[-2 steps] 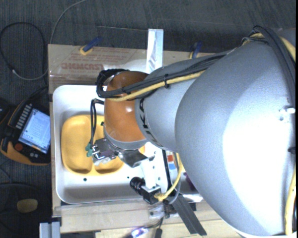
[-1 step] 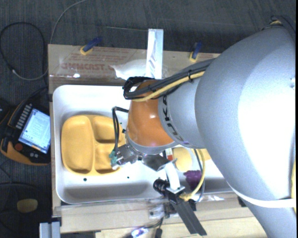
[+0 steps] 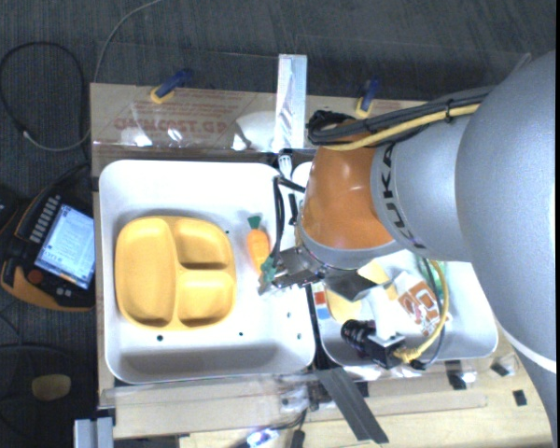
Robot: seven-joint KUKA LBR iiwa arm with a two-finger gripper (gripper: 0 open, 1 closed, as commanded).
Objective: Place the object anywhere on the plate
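Over in the left bin (image 3: pixel 196 353) sits the yellow plate (image 3: pixel 175 269), a divided one with three compartments, one long one down its left side and two smaller ones stacked on its right; none of them has anything in it yet.

The thing to move looks like a little toy carrot (image 3: pixel 258 245); short stubby orange body, a bit of green leaf on the end that points toward the back of the bench. It's lying on the white bin floor just beside the plate's right edge, not on it; honestly can't tell if it touches the rim, looks like a thin gap to me.

The arm (image 3: pixel 504 175) comes in from the right and hangs over the wall between the two bins; its orange band (image 3: pixel 350 203) covers a good part of that wall. The gripper (image 3: pixel 278 273) is low, right by the carrot's near end; whether it's open or closed I can't tell, it's a dark jumble from this angle, and I can't see the carrot actually being held.

Right bin (image 3: pixel 476 329) has some clutter; a crumpled packet with red and orange print (image 3: pixel 415 301) is the clearest bit.
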